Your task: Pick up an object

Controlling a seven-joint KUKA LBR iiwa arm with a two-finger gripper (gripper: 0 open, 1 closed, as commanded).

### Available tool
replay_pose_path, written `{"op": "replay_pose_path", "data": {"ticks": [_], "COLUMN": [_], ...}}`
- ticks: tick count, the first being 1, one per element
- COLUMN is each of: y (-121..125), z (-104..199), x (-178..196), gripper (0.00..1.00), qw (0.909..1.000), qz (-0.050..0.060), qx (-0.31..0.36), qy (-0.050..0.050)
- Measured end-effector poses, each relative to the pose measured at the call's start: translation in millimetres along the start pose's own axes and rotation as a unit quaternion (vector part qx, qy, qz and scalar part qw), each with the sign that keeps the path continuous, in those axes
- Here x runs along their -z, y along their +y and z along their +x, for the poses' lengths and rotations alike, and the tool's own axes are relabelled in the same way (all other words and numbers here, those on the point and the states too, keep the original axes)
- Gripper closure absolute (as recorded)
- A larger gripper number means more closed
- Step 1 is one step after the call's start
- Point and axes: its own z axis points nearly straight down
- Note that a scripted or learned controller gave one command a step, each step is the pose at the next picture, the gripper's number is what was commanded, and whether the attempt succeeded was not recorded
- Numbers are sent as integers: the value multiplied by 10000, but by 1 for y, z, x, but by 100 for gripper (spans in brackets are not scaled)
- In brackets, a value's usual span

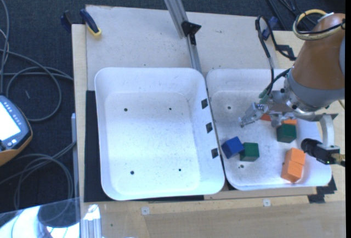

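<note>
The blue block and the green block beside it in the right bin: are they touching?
Cannot tell. In the camera view the blue block and green block sit edge to edge, with neither gap nor contact plain.

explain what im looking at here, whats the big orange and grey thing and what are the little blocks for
That is a robot arm, seen by one camera fixed above the bench, looking down at a slant. The arm reaches in from the right. Its grasping tool hangs over the right white bin; I cannot tell if it holds anything. In that bin lie a blue block, two green blocks and an orange block, things for it to pick up. The left white bin sits beside it.
</note>
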Motion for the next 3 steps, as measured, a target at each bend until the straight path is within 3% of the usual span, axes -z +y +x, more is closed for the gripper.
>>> {"op": "replay_pose_path", "data": {"ticks": [1,2,3], "y": [-11,16,15], "z": [-3,1,-100], "x": [-95,-112,-115], "gripper": [0,0,0], "qw": [10000,10000,10000], "qz": [4,-76,-11], "qx": [-33,-8,-43], "qy": [-6,-7,-22]}}
